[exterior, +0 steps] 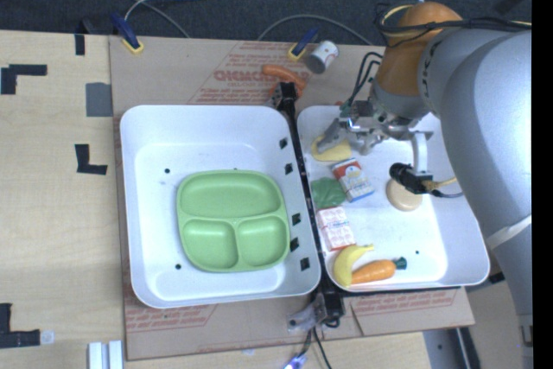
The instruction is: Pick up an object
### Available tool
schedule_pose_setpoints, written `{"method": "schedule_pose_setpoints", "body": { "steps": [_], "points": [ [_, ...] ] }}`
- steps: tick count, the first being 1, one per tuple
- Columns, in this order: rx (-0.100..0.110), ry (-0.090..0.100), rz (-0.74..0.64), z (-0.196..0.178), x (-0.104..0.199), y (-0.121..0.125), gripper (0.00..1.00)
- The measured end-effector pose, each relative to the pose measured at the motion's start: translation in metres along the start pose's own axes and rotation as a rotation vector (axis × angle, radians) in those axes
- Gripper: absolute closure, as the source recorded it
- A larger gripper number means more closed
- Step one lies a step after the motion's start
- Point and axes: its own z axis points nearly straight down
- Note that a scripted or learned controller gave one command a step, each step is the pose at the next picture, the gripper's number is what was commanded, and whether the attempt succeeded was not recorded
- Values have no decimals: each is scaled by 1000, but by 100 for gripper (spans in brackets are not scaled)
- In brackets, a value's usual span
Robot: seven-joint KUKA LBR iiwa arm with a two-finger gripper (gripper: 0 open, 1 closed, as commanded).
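Note:
My gripper (346,140) is low at the back left of the right bin (449,259), open, with its fingers apart over a pale yellow piece (333,153). Nothing sits between the fingers. Just in front of it lie a small red and white box (352,182) and a green piece (327,192). Further forward are a red and white packet (335,229), a banana (348,264) and a carrot (378,270). A beige round piece (403,199) lies to the right of the box.
The left bin (147,143) holds a green divided plate (233,219). An orange tool (285,73) and a grey roll (321,56) lie on the cardboard behind the bins. The arm's big grey body (492,117) covers the right bin's right side.

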Motion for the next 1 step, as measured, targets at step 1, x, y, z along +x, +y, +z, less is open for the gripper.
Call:
{"method": "schedule_pose_setpoints", "body": {
  "steps": [1],
  "points": [
    [0, 0, 1, 0, 3, -13, 0]
  ]
}}
